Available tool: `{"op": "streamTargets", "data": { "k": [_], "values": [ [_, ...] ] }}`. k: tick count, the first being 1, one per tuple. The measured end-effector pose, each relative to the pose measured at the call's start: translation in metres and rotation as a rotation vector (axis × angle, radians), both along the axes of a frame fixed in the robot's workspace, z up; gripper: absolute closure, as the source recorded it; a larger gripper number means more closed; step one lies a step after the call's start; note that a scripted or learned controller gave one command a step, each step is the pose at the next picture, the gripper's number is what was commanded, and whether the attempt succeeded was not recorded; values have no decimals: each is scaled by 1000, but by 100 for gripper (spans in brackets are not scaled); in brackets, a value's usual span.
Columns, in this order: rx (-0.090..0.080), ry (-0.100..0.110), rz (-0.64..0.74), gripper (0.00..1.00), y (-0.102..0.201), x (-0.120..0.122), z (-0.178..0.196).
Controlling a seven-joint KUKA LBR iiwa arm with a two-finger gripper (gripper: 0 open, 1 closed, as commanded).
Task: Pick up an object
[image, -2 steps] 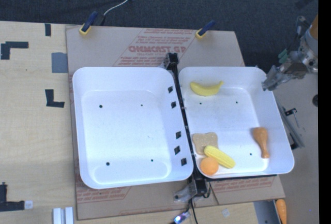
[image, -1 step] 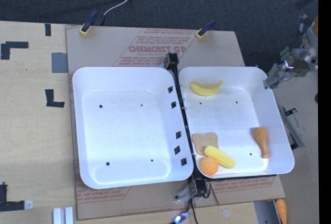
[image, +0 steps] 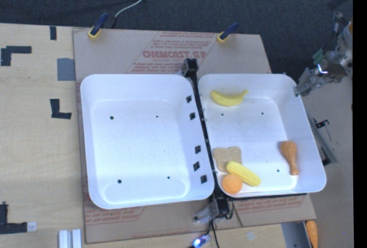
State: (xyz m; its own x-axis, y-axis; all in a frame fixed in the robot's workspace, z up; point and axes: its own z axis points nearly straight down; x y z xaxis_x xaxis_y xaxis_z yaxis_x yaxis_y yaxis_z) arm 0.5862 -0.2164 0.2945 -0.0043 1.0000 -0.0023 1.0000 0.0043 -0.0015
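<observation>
gripper [image: 314, 76]: hovering just off the right bin's [image: 298, 105] upper right rim; small and blurred, so whether it is apart or together, I cannot tell.
banana [image: 228, 97]: lying nearest, left of and slightly below the gripper, in the bin's upper part.
banana axis: running left-right, ends curling upward.
drumstick [image: 290, 156]: sitting below the gripper, long axis near vertical.
corn [image: 243, 173]: slanting down-right, probably touching the orange [image: 231, 184] and the bread [image: 226, 156].

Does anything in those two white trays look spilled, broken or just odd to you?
Nothing looks spilled or broken. All the toy food sits in the right bin: a banana, a drumstick, and a bread slice, corn cob and orange crowded together at its near-left corner.
</observation>
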Motion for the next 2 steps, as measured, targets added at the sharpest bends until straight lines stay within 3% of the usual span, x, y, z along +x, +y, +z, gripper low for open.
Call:
{"op": "streamTargets", "data": {
  "k": [2],
  "values": [
    [-1, 0, 2, 100, 1, 1, 19]
  ]
}}
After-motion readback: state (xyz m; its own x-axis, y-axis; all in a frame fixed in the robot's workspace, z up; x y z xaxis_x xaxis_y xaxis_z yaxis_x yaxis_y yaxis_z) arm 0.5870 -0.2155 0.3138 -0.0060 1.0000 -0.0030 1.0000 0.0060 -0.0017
